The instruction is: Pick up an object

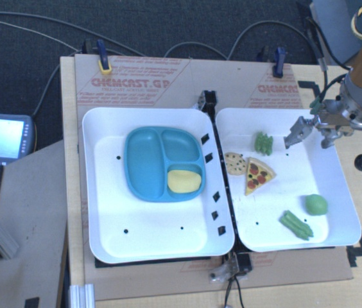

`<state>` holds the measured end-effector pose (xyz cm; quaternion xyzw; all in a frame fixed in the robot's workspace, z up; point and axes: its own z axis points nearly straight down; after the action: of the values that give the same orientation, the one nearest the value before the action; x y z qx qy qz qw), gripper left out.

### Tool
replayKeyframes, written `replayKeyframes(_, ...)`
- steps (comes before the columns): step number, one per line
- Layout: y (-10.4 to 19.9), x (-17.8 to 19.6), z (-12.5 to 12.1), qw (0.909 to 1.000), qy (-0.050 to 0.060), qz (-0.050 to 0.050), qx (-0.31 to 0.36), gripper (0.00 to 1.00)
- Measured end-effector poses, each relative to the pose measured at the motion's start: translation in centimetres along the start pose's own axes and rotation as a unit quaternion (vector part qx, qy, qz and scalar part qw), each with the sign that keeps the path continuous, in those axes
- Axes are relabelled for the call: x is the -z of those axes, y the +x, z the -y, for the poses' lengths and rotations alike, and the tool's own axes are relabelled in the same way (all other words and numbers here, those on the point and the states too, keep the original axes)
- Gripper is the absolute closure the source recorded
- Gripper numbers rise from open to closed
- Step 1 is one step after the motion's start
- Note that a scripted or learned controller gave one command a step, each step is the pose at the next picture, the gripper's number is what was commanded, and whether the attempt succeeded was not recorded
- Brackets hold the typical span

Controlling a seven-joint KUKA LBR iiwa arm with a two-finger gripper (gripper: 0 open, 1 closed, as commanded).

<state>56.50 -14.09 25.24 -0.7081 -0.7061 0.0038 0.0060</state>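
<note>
The right bin [335,172] holds several toy foods: a small green leafy piece [263,143], a round cookie [235,163], a pizza slice [258,175], a green ball [316,204] and a green pod [296,224]. My gripper [311,135] hangs over the bin's upper right part, to the right of the leafy piece. It is open, its two grey fingers [295,134] spread apart with nothing between them. The arm comes in from the right edge.
In the left bin [104,191] lies a blue divided plate [158,156] with a yellow lump [184,181] in its lower right compartment. A black divider strip [216,172] runs between the bins. Clamps [104,59] hold the board at the back.
</note>
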Motion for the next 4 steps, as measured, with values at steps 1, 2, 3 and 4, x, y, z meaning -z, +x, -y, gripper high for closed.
replayKeyframes(1,0.0,0.7,-0.2,1.0000,-0.006,0.001,0.002,0.00)
replayKeyframes(2,0.8,-5.2,-0.7,1.0000,-0.003,0.000,0.002,0.00)
replayKeyframes(3,0.6,-11.3,0.0,1.0000,-0.003,0.000,0.001,0.00)
replayKeyframes(4,0.7,-16.3,-0.1,1.0000,-0.007,0.001,0.001,0.00)
